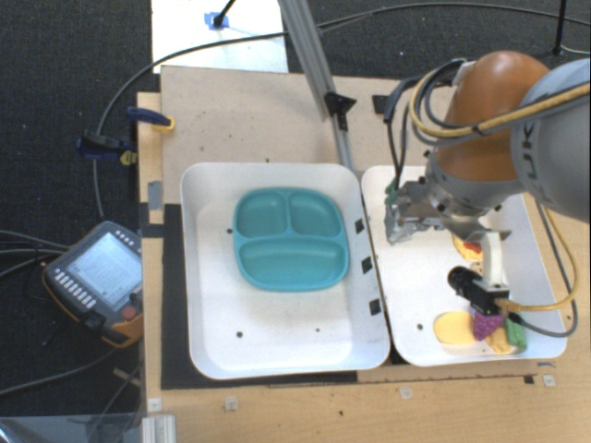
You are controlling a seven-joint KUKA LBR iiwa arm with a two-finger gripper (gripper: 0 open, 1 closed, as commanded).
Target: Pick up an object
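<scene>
Gripper (399, 218) at right bin's (416, 293) 10 o'clock rim, jaws' spread cannot be told; small coloured objects (484, 327) crowd 5 o'clock, open floor at 7.

The arm (489, 109) is running off the right edge and is covering the far half of the right bin (416, 289). A red-and-yellow object (469, 245) is peeking out from under the wrist, too little showing to name it. In the bin's near right corner a yellow piece (451, 329), a purple piece (482, 323) and a green piece (514, 336) are overlapping, their shapes blurring together.
</scene>
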